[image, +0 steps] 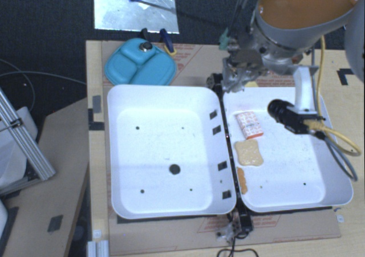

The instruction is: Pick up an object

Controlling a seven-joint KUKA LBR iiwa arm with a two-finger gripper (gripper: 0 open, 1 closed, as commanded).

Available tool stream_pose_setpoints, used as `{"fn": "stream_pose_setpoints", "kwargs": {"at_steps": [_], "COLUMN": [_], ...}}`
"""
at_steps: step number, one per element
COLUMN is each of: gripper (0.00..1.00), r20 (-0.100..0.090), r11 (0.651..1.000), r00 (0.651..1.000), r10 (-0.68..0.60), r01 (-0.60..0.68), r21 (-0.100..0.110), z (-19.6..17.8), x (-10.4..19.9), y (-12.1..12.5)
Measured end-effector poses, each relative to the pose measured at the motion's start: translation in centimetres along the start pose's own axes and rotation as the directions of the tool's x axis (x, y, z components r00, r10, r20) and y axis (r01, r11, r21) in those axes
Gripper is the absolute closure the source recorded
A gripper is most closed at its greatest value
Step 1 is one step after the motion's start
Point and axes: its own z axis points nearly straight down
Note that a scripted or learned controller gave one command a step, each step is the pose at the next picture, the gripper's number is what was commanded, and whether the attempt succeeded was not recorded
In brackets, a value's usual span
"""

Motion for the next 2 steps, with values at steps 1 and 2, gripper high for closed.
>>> {"fn": "stream_pose_setpoints", "kwargs": {"at_steps": [1,2], "gripper": [1.00,1.00], "r20": [0.002,0.001], "r11": [1.000,1.000], "r00": [1.000,1.000], "r10": [-0.009,0.000], "r01": [0.009,0.000], "r21": [0.013,0.008], "z": [6.9,5.0], "x": [4.2,-1.3], "y": [2.1,-1.6]}}
